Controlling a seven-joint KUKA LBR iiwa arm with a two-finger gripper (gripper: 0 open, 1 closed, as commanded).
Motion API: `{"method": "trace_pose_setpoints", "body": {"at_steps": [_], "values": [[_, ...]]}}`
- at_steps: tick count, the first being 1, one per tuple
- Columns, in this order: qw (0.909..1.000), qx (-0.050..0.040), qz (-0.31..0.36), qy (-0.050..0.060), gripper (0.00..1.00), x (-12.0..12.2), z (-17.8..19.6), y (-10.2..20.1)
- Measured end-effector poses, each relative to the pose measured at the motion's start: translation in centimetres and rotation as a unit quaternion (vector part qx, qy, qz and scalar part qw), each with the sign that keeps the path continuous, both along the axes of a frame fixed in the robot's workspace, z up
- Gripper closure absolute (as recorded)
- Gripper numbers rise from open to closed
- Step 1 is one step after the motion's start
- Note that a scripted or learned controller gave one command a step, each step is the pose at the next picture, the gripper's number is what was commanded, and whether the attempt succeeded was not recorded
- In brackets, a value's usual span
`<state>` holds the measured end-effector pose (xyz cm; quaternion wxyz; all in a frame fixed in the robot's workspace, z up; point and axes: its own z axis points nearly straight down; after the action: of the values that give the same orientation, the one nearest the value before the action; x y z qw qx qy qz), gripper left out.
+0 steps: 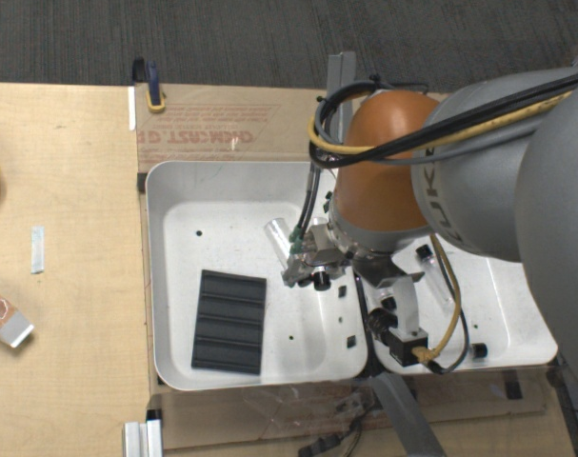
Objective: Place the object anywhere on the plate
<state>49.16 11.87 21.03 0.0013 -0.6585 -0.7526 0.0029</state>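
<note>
Nearest the camera, the grey arm [517,131] with its orange band [388,160] sweeps in from three o'clock and covers much of the right bin [527,341]. Below the band, the gripper [303,269] hangs over the left bin [174,255], near that bin's centre-right. You cannot tell from this angle how the gripper is set, or whether it carries anything.

In the left bin, toward seven o'clock from the gripper and well apart from it, lies a dark ribbed rectangular object [229,322], flat on the floor with its long side running roughly twelve to six. This looks to be the task's thing, though that is a judgement. No plate can be made out with certainty.

Expect the object to be stiff, fairly light and low-lying. Its ridges should give some grip, but its flatness leaves little to catch. You would likely do best to close across its narrow width, from nine to three o'clock, near the middle.
</note>
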Motion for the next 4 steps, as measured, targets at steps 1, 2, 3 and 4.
{"method": "trace_pose_setpoints", "body": {"at_steps": [1,2,3,4], "values": [[0.9995,-0.0003,-0.031,-0.001,1.00,-1.4,5.9,5.0],[0.9987,-0.0004,0.051,0.000,1.00,-1.0,-5.9,10.4],[0.9987,-0.0003,0.050,0.000,0.00,-1.0,-5.9,10.3],[0.9987,-0.0004,0.051,0.000,0.00,-1.0,-5.9,10.3]]}}
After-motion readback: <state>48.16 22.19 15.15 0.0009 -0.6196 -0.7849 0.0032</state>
